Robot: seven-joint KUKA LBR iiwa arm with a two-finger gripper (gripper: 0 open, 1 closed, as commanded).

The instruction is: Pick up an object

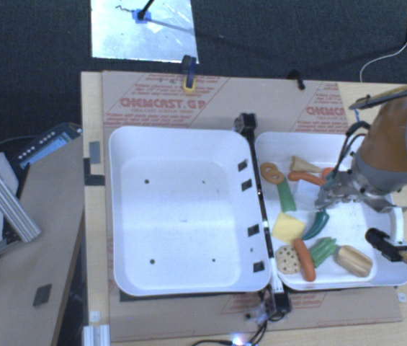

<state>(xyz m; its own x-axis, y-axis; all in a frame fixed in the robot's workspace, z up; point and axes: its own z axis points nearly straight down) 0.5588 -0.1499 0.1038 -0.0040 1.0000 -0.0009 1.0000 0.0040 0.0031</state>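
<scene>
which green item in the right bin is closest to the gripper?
The dark teal pepper, lying slanted just below the gripper. The light green stick sits further left by the pretzel; the green bundle lies lower, beside the sausage.

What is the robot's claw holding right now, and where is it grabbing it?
I can't tell. The claw is down in the right bin among the toy food, just above a dark green pepper, but nothing clearly shows between its tips.
</scene>
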